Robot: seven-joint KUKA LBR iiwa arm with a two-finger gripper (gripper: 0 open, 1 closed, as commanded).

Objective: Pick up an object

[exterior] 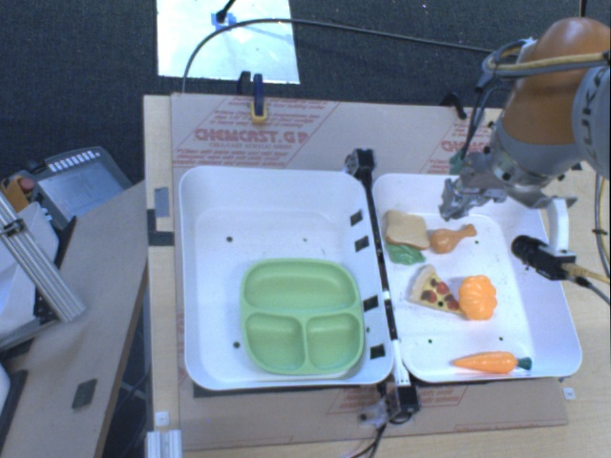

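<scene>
Hovering at the far side of the right bin, end effector hangs just above the drumstick; whether it is wide or narrow I cannot tell. Beside it lie a sandwich, pizza slice, pumpkin and carrot, spread apart for easy picking.
</scene>
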